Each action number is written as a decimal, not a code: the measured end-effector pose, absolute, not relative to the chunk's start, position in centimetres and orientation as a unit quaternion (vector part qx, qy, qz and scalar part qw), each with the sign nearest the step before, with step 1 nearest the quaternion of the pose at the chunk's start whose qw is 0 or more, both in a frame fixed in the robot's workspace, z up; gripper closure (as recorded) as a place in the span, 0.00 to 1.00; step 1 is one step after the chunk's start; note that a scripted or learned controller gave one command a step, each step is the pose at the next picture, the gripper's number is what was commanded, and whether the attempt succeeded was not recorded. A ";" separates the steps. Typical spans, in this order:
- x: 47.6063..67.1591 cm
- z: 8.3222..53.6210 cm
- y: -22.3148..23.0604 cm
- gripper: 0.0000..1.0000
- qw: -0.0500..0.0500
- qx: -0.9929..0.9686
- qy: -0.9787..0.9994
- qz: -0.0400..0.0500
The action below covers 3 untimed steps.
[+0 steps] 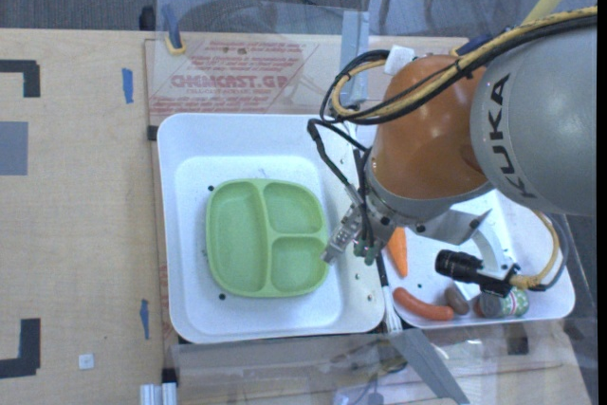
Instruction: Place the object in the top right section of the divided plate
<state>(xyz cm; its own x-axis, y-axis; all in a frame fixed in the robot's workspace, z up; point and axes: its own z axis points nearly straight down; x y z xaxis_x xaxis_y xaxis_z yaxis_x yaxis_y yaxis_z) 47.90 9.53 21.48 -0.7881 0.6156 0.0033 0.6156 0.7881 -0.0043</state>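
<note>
"KUKA" lettering on arm (531, 100), green divided plate (267, 238)

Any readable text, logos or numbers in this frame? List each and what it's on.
"KUKA": black letters on the grey arm, running down its casing.
"CHEMCAST GP", as best it reads: faint red print, partly blurred, on the clear sheet behind the left bin. The smaller red lines around it are too blurred to read.
Small can in the right bin: label too small to read.
</note>
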 end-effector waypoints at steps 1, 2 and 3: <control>47.9 18.3 5.4 1.00 0.003 -0.134 -0.991 0.000; 47.8 14.9 10.9 1.00 0.003 0.042 -0.999 0.000; 48.8 11.9 10.1 1.00 -0.004 0.058 -0.998 -0.002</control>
<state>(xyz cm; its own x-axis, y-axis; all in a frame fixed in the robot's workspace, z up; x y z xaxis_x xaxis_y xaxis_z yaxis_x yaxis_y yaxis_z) 48.85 10.13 11.91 -0.9933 -0.1154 -0.0080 -0.1155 0.9933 0.0042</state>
